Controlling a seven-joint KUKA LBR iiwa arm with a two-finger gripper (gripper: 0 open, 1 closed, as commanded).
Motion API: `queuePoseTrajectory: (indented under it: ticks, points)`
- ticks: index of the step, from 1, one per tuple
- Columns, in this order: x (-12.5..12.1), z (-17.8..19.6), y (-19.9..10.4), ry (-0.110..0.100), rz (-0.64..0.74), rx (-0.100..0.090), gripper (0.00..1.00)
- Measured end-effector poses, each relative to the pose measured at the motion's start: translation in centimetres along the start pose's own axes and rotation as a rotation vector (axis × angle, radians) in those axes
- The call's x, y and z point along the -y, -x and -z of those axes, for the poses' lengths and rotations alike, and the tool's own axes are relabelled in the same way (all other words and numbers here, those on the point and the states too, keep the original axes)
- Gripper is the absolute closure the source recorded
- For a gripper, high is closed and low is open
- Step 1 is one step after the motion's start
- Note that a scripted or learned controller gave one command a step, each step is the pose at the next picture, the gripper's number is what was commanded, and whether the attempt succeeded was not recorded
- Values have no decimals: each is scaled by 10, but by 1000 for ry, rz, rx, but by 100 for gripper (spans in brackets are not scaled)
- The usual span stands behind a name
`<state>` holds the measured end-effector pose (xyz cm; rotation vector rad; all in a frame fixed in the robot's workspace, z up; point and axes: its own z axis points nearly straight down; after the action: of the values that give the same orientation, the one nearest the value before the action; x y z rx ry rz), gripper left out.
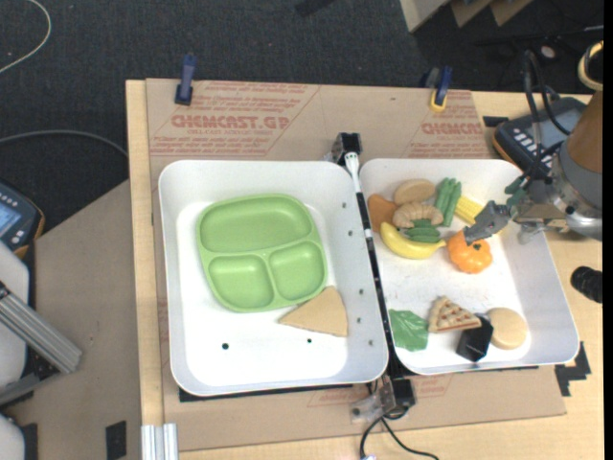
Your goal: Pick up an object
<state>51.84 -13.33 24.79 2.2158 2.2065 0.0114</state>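
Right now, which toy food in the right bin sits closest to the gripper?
The orange pumpkin-like toy, just below the gripper. The banana and the waffle slice lie farther off.

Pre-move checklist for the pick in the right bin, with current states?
1. Pincer over the right bin: ok, it sits above the toy food near the bin's upper right.
2. Candidate target close by: ok, the orange pumpkin-like toy lies just below the pincer.
3. Object between the fingers: not ok, none seen there.
4. Finger opening: cannot tell at this slant.
5. Room around the target: not ok, the banana lies close on its left with more toys packed above.
6. Left bin items out of the way: ok, green divided plate and tan wedge lie across the divider.
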Motion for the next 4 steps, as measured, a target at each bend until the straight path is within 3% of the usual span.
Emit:
queuePoseTrajectory:
  ticks: [1,2,3,4]
  points:
    - [-1,1,-3,-11,4,-3,100]
    - [34,48,-86,-11,12,-7,100]
    - [19,-49,-13,-24,-3,-5,100]
    - [-69,-168,-12,-5,7,-1,100]
